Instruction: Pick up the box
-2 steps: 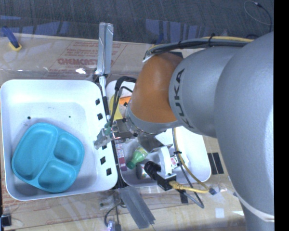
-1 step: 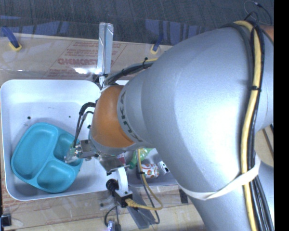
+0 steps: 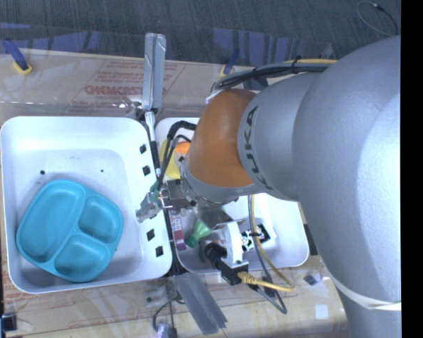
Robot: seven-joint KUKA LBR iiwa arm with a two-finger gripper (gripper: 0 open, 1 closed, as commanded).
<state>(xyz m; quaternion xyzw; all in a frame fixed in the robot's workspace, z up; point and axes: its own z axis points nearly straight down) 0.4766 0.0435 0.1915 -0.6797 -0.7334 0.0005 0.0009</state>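
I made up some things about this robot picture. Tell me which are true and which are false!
1. A blue tray sits in the left bin. True.
2. The blue tray has one big hollow. False: it is split into three compartments.
3. The arm hangs over the right bin. True.
4. The band on the arm is green. False: it is orange.
5. The blue tray fills the left bin's far corner. False: it lies in the near corner.
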